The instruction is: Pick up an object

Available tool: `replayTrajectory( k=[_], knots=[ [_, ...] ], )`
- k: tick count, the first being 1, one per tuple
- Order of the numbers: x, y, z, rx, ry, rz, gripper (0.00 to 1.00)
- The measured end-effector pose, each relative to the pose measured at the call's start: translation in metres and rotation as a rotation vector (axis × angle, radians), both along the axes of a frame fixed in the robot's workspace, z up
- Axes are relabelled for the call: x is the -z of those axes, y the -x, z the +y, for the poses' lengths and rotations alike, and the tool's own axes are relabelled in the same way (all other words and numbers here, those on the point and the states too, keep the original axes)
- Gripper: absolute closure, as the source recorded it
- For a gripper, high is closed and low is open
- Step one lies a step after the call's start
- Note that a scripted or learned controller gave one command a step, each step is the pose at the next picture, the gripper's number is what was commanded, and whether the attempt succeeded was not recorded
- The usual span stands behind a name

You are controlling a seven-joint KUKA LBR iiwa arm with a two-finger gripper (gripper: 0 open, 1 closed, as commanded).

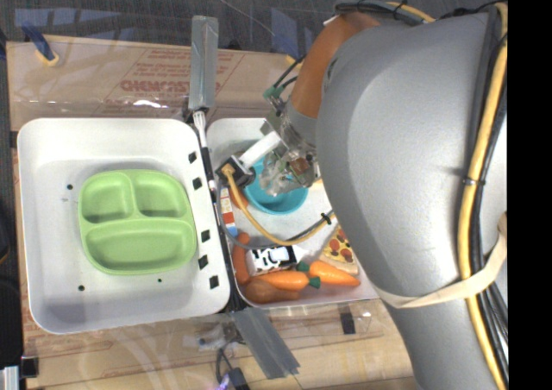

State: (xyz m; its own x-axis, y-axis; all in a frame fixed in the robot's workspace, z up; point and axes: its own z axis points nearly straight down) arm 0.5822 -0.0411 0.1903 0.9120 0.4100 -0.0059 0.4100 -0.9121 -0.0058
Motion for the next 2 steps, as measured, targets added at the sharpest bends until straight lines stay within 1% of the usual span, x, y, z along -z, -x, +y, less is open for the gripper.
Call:
replayTrajectory(
  k=[1,2],
  knots=[
    [-0.001,-0.041,0.063,0.214,0.003,-0.007,1.0],
    [-0.014,-0.043,0.053,0.215,0.004,-0.007,1.0]
  ],
)
